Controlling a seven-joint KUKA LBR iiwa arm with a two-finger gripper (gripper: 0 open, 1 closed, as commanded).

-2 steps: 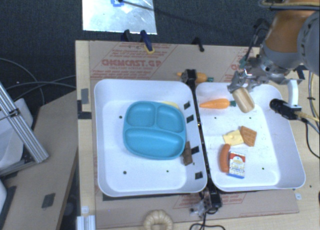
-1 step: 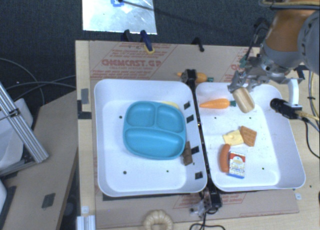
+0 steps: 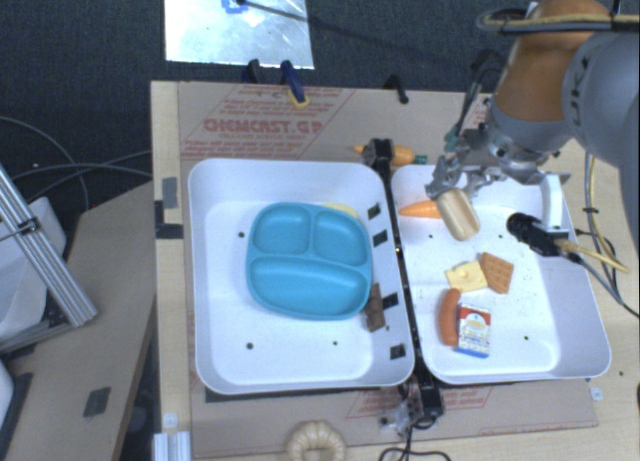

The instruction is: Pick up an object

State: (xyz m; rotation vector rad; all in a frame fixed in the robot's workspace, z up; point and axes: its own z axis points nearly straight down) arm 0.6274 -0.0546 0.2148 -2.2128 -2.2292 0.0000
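Two white bins sit side by side on the counter. The left bin holds a blue divided plate; the right bin has the loose items. The tool is over the far left corner of the right bin, directly above a tan cylinder. The cylinder looks tilted, its upper end touching or just under the tool. Can't tell how far open the tool is, or whether it has hold of the cylinder.

An orange carrot lies just left of the cylinder, close to the divide between the bins. Nearer are a yellow cheese slice, a brown cracker, a red sausage and a small printed box.

The likely target is the cylinder. It is probably light, stiff toy food, smooth and round, so it could roll or squirt out. Best hold is across the curved sides at mid-length, not on the end faces. The carrot is close enough to get nudged.
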